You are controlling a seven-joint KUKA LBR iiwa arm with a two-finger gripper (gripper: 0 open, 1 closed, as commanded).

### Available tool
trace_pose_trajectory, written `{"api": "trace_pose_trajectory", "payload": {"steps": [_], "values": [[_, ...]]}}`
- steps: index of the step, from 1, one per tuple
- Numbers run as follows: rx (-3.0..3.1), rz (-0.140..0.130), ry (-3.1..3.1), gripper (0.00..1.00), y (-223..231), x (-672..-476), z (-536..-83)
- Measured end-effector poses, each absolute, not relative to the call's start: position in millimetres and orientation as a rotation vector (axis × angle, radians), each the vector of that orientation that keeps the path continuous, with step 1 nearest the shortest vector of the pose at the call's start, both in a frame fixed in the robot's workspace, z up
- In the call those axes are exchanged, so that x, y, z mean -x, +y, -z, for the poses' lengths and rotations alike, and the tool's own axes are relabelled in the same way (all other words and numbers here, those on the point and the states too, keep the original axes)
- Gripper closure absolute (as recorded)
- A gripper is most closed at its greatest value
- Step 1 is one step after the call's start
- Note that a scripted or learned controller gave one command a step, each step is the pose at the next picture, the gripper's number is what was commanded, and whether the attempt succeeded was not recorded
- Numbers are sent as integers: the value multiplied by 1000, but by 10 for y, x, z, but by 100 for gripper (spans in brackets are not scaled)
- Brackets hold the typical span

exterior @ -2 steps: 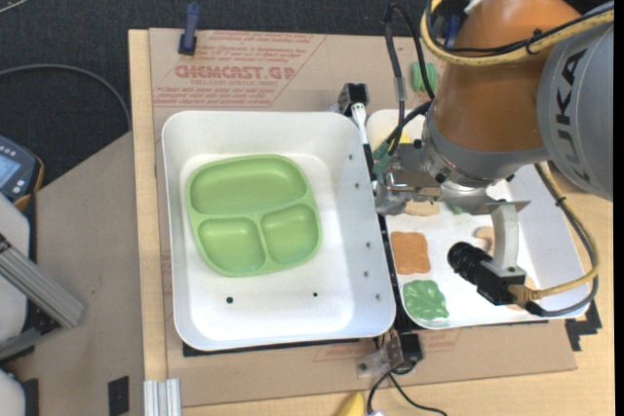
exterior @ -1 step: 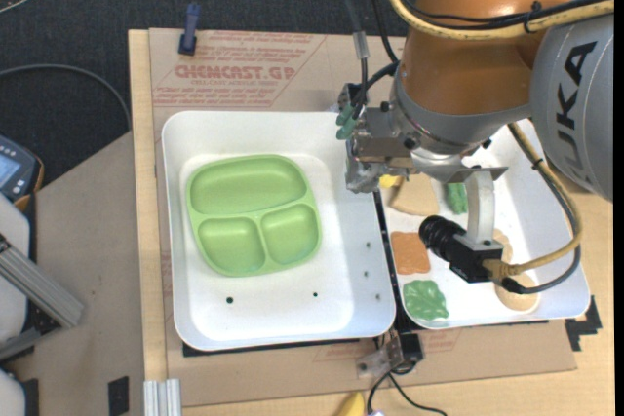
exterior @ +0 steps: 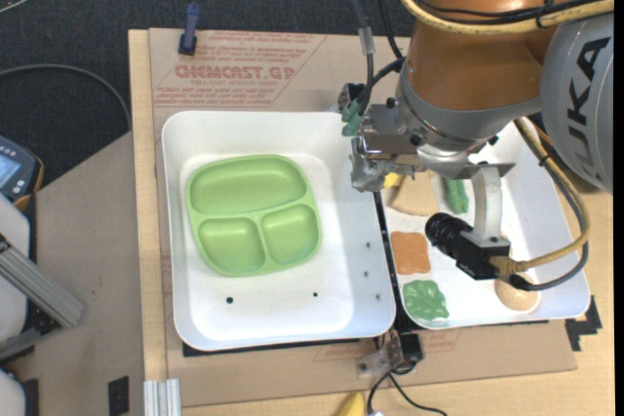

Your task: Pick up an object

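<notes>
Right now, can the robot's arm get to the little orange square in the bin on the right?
Probably yes. The orange square lies flat in the right bin with nothing on top of it, and the gripper hangs just above it. A leafy green piece sits close beside it.

camera view: overhead, slanted | covers both bins (exterior: 180, 209) | arm (exterior: 487, 24) close

orange slab (exterior: 410, 253), green lump (exterior: 425, 300), right bin
</notes>
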State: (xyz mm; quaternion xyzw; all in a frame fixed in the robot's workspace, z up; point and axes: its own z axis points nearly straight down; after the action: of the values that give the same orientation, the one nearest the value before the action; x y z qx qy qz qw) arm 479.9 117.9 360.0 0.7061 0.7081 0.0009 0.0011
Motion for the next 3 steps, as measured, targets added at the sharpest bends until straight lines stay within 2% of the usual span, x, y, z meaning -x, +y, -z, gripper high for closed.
{"api": "trace_pose_trajectory", "payload": {"steps": [3], "values": [[-2210, -6, 2224, 100, 1191, -4812, -3903]]}}
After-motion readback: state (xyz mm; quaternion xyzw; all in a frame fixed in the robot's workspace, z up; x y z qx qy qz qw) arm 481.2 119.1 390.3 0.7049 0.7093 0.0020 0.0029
